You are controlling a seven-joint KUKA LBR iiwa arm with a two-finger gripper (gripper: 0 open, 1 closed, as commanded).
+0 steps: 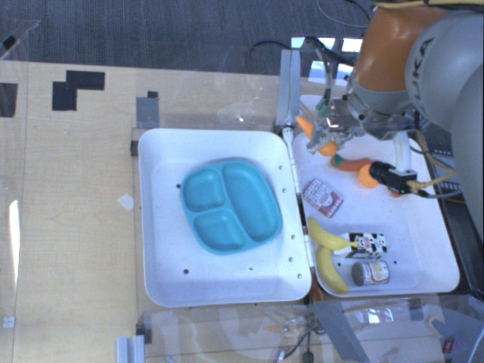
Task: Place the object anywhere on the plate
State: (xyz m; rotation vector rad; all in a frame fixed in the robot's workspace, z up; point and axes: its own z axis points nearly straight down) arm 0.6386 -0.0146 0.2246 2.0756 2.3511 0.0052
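The blue plate (229,206), divided into three compartments, lay bare in the middle of the left bin (162,278), which suited it as the drop-off side. The things to choose from lay together in the right bin (435,274): a carrot (357,167), a small packet (324,197), a banana (327,255), a can (370,272) and a little black-and-white carton (368,242). The pincer (330,133) hung low over that bin's far left corner, just beside a small orange piece (328,148), probably there for a pick. Whether its fingers were parted or closed, or held anything, I could not tell; cables and the wrist crowded it. The transfer to the plate was not yet done.
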